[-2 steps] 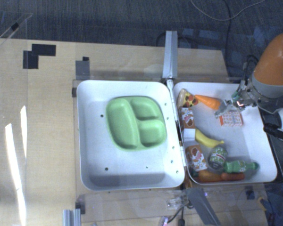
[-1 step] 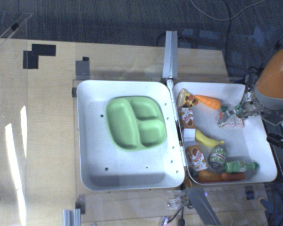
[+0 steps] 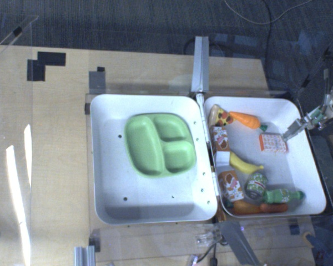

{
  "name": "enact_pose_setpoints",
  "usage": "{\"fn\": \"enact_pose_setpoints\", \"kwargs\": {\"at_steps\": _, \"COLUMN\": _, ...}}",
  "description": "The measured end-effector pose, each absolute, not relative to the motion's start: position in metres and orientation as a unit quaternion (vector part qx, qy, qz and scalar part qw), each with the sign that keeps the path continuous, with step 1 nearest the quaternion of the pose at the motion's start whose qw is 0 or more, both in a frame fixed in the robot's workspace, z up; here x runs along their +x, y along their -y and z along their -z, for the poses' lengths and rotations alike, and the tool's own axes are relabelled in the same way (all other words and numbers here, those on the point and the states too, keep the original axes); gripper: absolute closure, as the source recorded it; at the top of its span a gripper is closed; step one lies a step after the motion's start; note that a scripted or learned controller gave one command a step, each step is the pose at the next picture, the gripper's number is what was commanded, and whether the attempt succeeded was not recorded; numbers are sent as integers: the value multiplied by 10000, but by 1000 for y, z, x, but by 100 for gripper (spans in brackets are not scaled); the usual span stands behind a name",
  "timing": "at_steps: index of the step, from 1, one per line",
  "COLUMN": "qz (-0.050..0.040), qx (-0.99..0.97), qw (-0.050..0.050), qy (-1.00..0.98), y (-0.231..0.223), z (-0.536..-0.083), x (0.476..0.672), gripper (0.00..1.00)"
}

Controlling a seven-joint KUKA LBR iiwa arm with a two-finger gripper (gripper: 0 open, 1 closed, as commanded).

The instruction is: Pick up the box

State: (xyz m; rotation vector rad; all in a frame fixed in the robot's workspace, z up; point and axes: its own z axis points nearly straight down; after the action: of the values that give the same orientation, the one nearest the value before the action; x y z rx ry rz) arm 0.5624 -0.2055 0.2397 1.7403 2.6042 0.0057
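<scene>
Where the right-hand shallow white bin (image 3: 302, 112) meets its far right wall, the robot's grey hand (image 3: 293, 131) reaches in at a slant, its tip just beside the small flat box with an orange-and-white patterned face (image 3: 272, 143), which lies on the bin floor in the upper right part. Whether the hand is wide or narrow cannot be told, and nothing shows the box being held. Left of the box lie an orange toy carrot (image 3: 245, 119) and a yellow toy banana (image 3: 244, 163); a green toy bottle (image 3: 282, 195) rests near the front edge. On the pale wooden bench (image 3: 44, 148), the left-hand white bin (image 3: 108, 204) carries a green compartment tray (image 3: 159, 143).
</scene>
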Motion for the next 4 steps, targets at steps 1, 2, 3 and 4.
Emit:
{"fn": "enact_pose_setpoints", "kwargs": {"at_steps": 1, "qz": -18, "qx": 5557, "qw": 44, "qy": -8314, "y": 206, "z": -239, "x": 562, "gripper": 0}}
{"fn": "enact_pose_setpoints", "kwargs": {"at_steps": 2, "qz": -36, "qx": 5968, "qw": 72, "qy": -8024, "y": 205, "z": -99, "x": 599, "gripper": 0}}
{"fn": "enact_pose_setpoints", "kwargs": {"at_steps": 3, "qz": -46, "qx": 6158, "qw": 156, "qy": -7877, "y": 187, "z": -97, "x": 590, "gripper": 0}}
{"fn": "enact_pose_setpoints", "kwargs": {"at_steps": 4, "qz": -87, "qx": 6138, "qw": 158, "qy": -7893, "y": 183, "z": -110, "x": 593, "gripper": 100}}
